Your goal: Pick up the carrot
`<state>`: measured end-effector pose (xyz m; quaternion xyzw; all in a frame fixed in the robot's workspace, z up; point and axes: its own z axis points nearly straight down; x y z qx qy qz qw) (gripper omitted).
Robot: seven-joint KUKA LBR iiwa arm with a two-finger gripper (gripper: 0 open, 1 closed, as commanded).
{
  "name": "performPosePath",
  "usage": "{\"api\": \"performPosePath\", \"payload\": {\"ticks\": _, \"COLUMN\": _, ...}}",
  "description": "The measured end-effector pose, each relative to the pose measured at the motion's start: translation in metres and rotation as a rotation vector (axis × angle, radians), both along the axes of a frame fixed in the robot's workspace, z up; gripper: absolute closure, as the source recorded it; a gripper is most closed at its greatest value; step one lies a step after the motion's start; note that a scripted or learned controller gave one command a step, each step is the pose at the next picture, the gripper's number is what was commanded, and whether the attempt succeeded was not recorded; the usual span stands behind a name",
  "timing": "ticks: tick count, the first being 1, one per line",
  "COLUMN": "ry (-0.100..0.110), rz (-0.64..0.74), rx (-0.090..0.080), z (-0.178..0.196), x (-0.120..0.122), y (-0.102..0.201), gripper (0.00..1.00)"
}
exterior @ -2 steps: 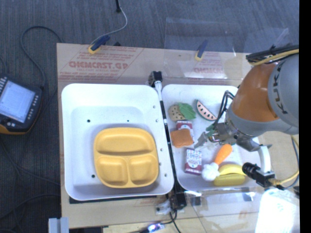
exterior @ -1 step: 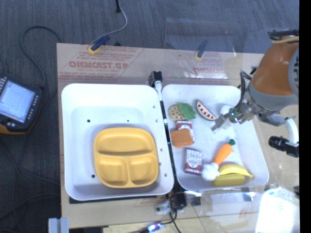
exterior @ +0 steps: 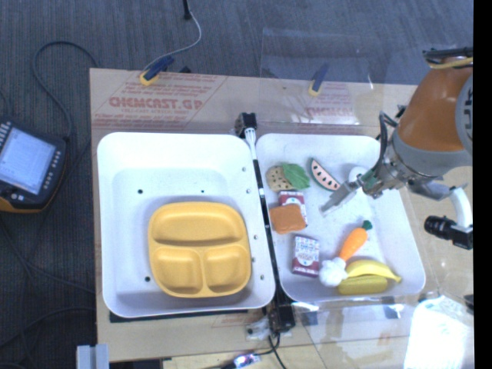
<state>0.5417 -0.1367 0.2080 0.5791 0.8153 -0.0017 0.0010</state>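
The carrot (exterior: 353,244) is orange with a small green top and lies tilted in the right bin (exterior: 400,229), its green end toward the upper right. Its lower tip touches a white ball-like toy (exterior: 332,272). My gripper (exterior: 332,201) reaches in from the right at a slant, low over the middle of the right bin. It is above and to the left of the carrot, apart from it, with nothing seen in its grasp. The orange-banded wrist (exterior: 434,118) stands over the bin's right rim.
A banana (exterior: 369,270) and a yellow piece (exterior: 361,285) lie right of the carrot's tip. Two red packets (exterior: 306,254), an orange block (exterior: 288,219), a cookie (exterior: 276,177), a green leaf (exterior: 295,175) and a watermelon slice (exterior: 324,174) are spread about the right bin. A yellow divided tray (exterior: 200,248) lies in the left bin (exterior: 123,206).
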Motion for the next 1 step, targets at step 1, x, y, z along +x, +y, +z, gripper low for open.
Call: {"api": "performPosePath", "payload": {"ticks": 1, "ry": 0.009, "rz": 0.049, "rx": 0.004, "z": -0.0970, "x": -0.0309, "y": -0.0230, "gripper": 0.00}}
